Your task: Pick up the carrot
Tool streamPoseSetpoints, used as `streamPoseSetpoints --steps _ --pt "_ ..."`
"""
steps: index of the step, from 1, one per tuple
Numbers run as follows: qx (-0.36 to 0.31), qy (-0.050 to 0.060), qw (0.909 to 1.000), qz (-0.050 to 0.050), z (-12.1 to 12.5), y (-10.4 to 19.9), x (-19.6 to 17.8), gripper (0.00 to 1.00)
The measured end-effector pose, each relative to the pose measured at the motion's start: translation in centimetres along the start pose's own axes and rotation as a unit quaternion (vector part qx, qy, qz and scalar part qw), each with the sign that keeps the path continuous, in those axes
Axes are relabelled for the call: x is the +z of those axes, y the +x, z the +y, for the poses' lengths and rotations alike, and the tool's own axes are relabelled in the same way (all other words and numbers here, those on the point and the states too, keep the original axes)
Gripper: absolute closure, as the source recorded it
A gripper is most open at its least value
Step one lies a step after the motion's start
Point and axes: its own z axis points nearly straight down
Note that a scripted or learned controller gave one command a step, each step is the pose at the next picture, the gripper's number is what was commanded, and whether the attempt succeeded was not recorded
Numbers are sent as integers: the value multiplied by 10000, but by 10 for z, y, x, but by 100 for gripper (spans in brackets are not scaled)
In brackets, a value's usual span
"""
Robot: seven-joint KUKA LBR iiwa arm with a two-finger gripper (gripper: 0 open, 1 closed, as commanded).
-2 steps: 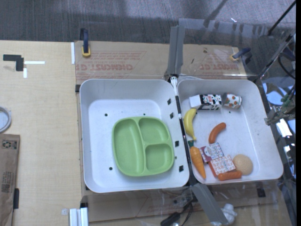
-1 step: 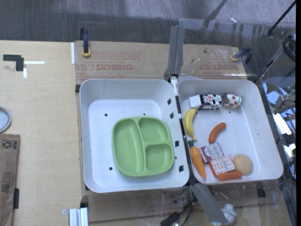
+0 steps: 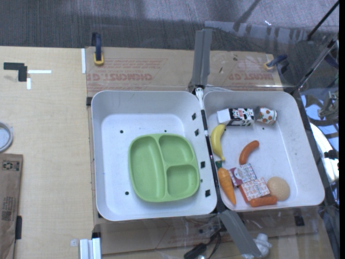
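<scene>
Carrot (image 3: 226, 186): lies in the right bin (image 3: 302, 144) against its left wall, tip toward the near edge, touching the packet (image 3: 249, 182).
Handling: looks light, stiff and smooth (likely a plastic toy), so it may slip; I'd grip across the thick upper half, though the wall crowds 1 finger.
Near neighbours: sausage (image 3: 263, 201), bun (image 3: 278, 187).
Farther: banana (image 3: 217, 141), 2nd sausage (image 3: 248, 151), carton (image 3: 235, 116).
Left bin (image 3: 108, 144): green plate (image 3: 164, 167).
Gripper: state cannot be told.
</scene>
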Motion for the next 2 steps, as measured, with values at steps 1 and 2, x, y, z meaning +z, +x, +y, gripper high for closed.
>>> streamPoseSetpoints --steps 1,2 --pt "-437 4 9990 2 -22 31 -18 100" --pt "522 2 9986 -1 19 8 -15 100"
